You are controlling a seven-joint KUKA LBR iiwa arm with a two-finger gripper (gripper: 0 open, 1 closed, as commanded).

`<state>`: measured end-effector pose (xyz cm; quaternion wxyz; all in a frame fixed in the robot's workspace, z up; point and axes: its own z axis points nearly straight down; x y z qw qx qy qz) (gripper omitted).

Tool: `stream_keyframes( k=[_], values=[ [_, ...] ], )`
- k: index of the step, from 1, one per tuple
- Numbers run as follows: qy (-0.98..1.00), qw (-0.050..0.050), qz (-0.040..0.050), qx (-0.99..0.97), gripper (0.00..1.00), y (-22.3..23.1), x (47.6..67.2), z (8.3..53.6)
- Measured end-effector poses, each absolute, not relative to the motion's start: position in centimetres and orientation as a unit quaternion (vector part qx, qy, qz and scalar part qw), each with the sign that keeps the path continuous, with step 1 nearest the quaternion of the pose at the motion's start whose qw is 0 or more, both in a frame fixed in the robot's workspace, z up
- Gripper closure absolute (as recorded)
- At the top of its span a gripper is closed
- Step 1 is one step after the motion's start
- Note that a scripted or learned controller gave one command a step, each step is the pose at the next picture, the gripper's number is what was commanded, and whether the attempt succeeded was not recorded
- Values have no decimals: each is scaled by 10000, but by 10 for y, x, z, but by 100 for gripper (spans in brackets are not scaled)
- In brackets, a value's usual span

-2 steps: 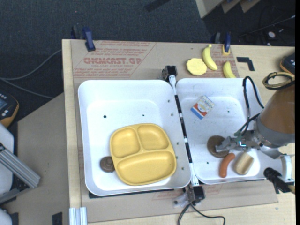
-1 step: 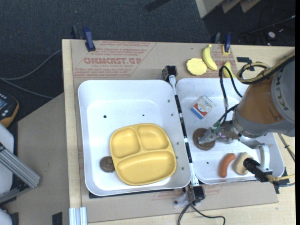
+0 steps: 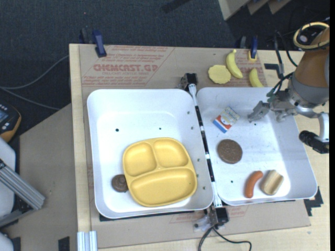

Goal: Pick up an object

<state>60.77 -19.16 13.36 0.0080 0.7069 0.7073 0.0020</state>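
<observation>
Camera view: jaws [image 3: 260,110] spread, empty, beside carton [image 3: 224,120]; cookie [image 3: 230,151] nearby.

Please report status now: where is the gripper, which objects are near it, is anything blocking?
Gripper over right bin, upper right part, nothing between fingers. Nearest: small red-white-blue packet; brown cookie below it. No obstruction seen between gripper and packet.

Two bananas [image 3: 235,65] beside yellow disc [image 3: 219,74] (bench top), blue clamps [image 3: 98,43]
</observation>
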Motion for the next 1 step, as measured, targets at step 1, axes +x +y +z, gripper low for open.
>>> stream_keyframes(
  k=[1],
  values=[
    [7079, -34, -7, 7063, 0, -138, 552, 117]
  ],
)
